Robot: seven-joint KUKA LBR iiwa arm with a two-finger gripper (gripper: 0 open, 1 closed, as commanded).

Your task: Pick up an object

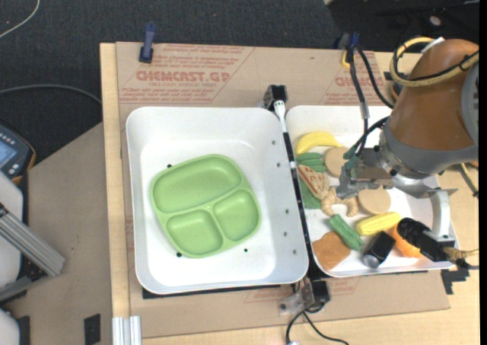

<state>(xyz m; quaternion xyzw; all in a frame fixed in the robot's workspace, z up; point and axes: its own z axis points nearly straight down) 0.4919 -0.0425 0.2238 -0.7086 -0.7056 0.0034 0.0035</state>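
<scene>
Pick-up scene on a tabletop (pixel 228 69) covered with a brown board. Two shallow white plastic bins lie side by side: the left bin (pixel 144 134) carries a pale green three-compartment plastic tray (pixel 205 204); the right bin (pixel 327 113) carries a heap of toy food. Grey arm with an orange-brown band (pixel 437 96) reaches over the right bin's middle; its end effector (pixel 358 176) sits low among the items, and whether it is wide, narrow or holding anything cannot be told (the wrist hides the tips).

Candidate objects: a yellow plastic banana (pixel 317 140) near the bin's far left corner, a yellow corn cob (pixel 378 222), a green pod-shaped piece (pixel 346 231), a tan round disc (pixel 374 200) and an orange-brown wedge (pixel 330 250) toward the near edge. All are judged light, hollow and stiff, with smooth, likely slippery skins; none looks fragile. Long pieces are best pinched across the narrow middle, flat pieces across opposite edges.

Legible writing: "CHEMCAST" in red print on the board (pixel 183 75) beyond the left bin; smaller lines are unreadable.
</scene>
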